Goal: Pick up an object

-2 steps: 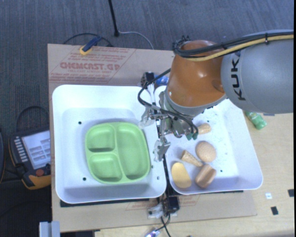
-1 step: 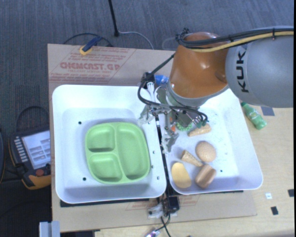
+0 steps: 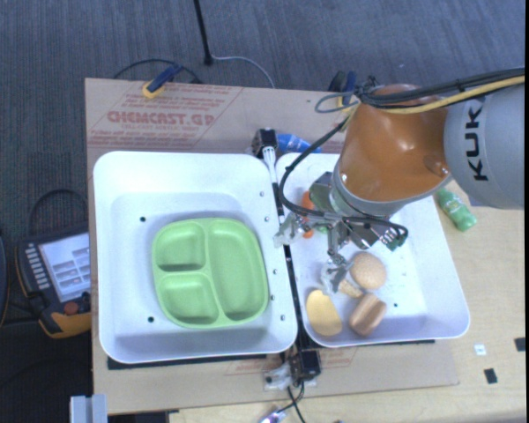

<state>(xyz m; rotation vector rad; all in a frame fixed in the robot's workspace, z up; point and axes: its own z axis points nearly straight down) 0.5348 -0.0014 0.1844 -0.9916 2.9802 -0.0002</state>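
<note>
The arm is hanging over the right bin [image 3: 441,320], presumably lining up a pick, with the gripper [image 3: 338,267] reaching down just left of and touching or nearly touching the round tan bread roll [image 3: 368,272]; its grip state is unclear and nothing visibly held.

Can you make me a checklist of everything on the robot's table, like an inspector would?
Surface: brown board bearing two white bins, left bin and right bin.
Job's things: three tan bread-like pieces in the right bin's near part.
Clutter: green divided tray in the left bin; green thing at the right bin's far edge.
Pincer: pincer low over the right bin, beside the bread pieces.
Cables: yellow and black cables along the arm.
Surroundings: grey carpet; handheld controller left.
</note>
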